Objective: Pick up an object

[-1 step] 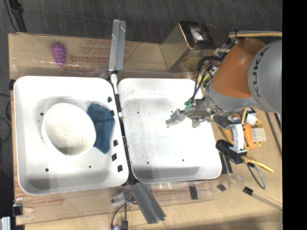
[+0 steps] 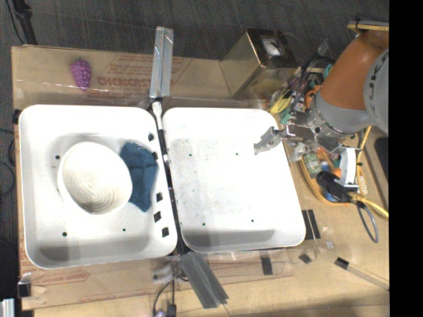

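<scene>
Here, working down from the largest thing to the smallest:

Left bin (image 2: 39, 243): it bears both candidate objects, so this is where your pick has to happen.

Right bin (image 2: 225, 197): only scattered dark specks lie on its floor; you find nothing graspable here.

Arm (image 2: 350, 78): it reaches in from the right, wrist hanging over the right bin's upper right corner, well apart from the objects.

White woven hat (image 2: 96, 177): it sits dome-up in the middle of the left bin. You should expect it to be light and fairly stiff, but broad and rounded, so two fingers would probably slide off the crown. Its rim, where it shows on the left side, looks like your better hold.

Blue cloth (image 2: 141, 174): it lies crumpled just right of the hat, touching its edge and close to the bin's right wall. You can judge it soft, light and unbreakable. Pinch a raised fold near its middle; expect it to droop and drag when lifted, and watch the wall beside it.

Gripper (image 2: 268, 140): it hovers inside the right bin's upper right area. You can see nothing between its fingers, but whether they are spread or closed is not clear from this angle.
</scene>
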Robot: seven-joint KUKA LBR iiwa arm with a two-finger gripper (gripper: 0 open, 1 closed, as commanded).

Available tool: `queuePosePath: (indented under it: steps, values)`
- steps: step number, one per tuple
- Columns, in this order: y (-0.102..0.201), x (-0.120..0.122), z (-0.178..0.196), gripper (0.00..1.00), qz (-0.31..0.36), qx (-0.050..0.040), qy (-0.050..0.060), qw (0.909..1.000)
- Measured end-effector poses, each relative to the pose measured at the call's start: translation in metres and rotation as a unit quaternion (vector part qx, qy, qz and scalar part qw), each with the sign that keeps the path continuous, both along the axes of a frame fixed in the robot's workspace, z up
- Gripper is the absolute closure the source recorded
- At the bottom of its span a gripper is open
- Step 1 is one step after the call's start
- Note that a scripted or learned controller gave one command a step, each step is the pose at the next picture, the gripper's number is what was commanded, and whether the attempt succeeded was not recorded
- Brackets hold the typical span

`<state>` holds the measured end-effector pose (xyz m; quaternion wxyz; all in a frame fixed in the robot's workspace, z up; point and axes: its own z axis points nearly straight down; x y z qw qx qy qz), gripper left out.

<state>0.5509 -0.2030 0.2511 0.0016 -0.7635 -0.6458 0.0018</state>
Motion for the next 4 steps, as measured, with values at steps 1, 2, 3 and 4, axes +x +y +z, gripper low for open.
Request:
queuePosePath:
  steps: [1,2,3,4]
  values:
    - [0.003,-0.023,0.111,0.0,0.112,-0.0001,-0.002,0.9937]
    - [-0.007,-0.038,0.13,0.0,0.177,-0.0008,-0.003,0.9842]
    - [-0.006,-0.014,0.062,0.0,0.308,0.0016,0.0,0.9513]
    - [-0.007,0.056,0.079,0.0,0.153,-0.0002,-0.002,0.9883]
